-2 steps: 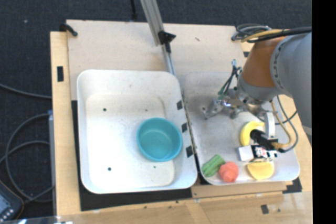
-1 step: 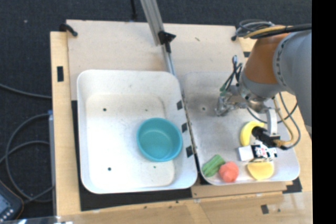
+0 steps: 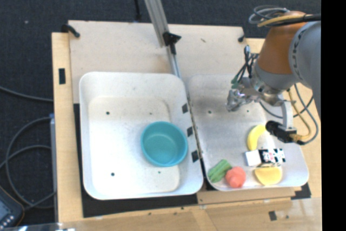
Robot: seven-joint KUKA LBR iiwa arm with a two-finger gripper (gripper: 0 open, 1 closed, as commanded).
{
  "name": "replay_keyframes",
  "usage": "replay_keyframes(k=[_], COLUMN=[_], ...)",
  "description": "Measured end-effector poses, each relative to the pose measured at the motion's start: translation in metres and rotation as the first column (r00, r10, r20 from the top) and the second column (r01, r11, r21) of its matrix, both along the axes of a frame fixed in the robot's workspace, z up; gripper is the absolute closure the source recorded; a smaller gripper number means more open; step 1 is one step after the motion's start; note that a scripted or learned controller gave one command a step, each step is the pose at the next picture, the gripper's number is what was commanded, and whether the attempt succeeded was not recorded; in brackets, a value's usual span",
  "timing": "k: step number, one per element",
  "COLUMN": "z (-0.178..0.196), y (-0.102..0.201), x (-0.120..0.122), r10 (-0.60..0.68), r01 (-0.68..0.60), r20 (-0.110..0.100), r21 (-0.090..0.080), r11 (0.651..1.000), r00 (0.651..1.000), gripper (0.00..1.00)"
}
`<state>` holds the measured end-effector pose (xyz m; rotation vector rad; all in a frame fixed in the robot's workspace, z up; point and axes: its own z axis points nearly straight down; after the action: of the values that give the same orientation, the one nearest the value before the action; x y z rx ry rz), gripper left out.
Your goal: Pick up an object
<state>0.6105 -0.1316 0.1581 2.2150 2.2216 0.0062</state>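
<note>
I see two white bins side by side on the bench (image 3: pixel 119 46). The left bin (image 3: pixel 108 89) holds a teal bowl (image 3: pixel 164 143), sitting toward its lower right part. The right bin (image 3: pixel 216 132) carries a cluster along its lower right: a green piece (image 3: pixel 218 170) touching a red ball (image 3: pixel 235 177), a yellow wedge (image 3: pixel 268 175) just beside that, a small black-and-white box (image 3: pixel 265 157) above the wedge, and a yellow curved piece (image 3: pixel 256 137) above the box.

The upper and middle floor of the right bin is bare, so there is room there; the left bin is bare around the bowl too. The cluster lies close to the right bin's lower rim.

My claw (image 3: pixel 234 101) sits in the upper middle of the right bin, under the orange-banded wrist at the frame's right. I cannot tell whether it is apart or together. The yellow curved piece is the nearest thing, lower right of the claw and apart from it; the rest lie further down
</note>
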Motion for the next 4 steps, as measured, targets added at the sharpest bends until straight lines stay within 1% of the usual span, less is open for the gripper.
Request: replay_keyframes(k=[1, 2, 3, 4], z=[0.047, 0.099, 0.089, 0.087], y=[-0.004, -0.005, 0.053, 0.113], x=[-0.006, -0.004, 0.002, 0.015], r10=[-0.002, 0.0, 0.003, 0.005], r01=[0.002, 0.0, -0.003, -0.005], r20=[0.0, 0.002, -0.005, -0.004], r21=[-0.001, -0.001, 0.0, 0.002], r11=[1.0, 1.0, 1.0, 1.0], r00=[1.0, 1.0, 1.0, 1.0], gripper=[1.0, 1.0, 1.0, 1.0])
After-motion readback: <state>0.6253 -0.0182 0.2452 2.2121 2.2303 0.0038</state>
